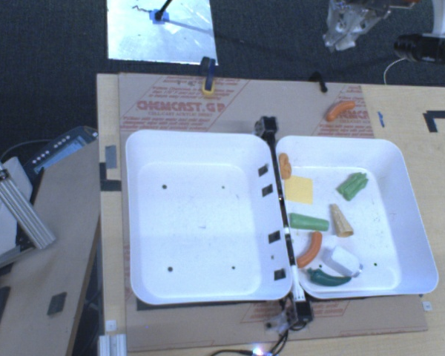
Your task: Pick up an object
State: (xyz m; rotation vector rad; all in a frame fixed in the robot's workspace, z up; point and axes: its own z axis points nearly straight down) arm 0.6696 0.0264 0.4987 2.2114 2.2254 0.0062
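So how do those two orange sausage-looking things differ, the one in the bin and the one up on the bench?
The orange sausage in the right bin lies inside the tray near the divider, nearly upright in the view and gently curved. The orange sausage on the bench lies outside the bins on the cardboard, nearer level, and looks shorter. Both are orange, rounded and small.

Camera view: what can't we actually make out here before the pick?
- Gripper: blurred and small at the top edge of the camera view; finger state unreadable.
- Arm: cut off by the top edge, so its pose is unknown.
- Dark green item: partly covered by the white object in the right bin.
- Orange piece: pressed against the divider, shape unclear.
- Orange item outside the bins: too small to identify.
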